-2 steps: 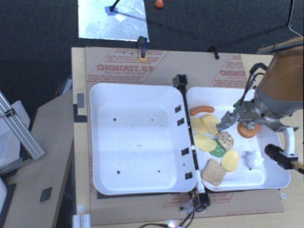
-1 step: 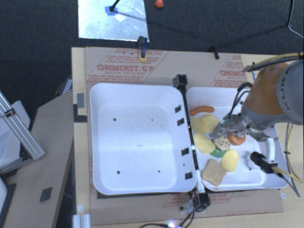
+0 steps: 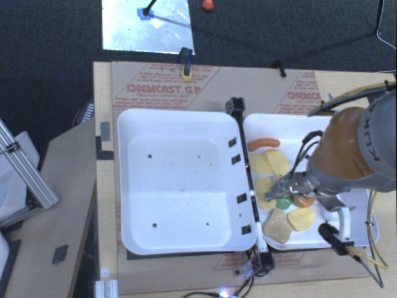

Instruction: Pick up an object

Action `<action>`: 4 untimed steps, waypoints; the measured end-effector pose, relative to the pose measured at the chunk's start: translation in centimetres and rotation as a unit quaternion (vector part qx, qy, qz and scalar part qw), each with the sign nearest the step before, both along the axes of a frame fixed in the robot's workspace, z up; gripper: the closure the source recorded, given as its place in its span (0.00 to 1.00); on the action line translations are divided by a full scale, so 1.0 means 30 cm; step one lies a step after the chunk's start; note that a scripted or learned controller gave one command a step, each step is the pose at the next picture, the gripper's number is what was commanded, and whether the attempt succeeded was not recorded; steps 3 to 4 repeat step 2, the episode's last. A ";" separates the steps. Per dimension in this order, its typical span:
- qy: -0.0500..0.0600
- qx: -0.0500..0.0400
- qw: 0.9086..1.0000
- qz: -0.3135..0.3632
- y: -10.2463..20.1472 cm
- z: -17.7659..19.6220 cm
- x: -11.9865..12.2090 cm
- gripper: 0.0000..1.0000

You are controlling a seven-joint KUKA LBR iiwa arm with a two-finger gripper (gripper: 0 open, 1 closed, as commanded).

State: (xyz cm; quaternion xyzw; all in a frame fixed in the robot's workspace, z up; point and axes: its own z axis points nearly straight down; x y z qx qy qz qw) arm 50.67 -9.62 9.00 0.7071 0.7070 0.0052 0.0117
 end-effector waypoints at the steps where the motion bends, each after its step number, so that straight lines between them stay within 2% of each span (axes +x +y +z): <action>1: -0.001 -0.002 1.000 0.000 -0.008 0.038 0.005 1.00; 2: 0.009 0.005 1.000 0.004 0.305 0.325 0.161 1.00; 4: 0.009 0.005 1.000 0.004 0.305 0.325 0.161 1.00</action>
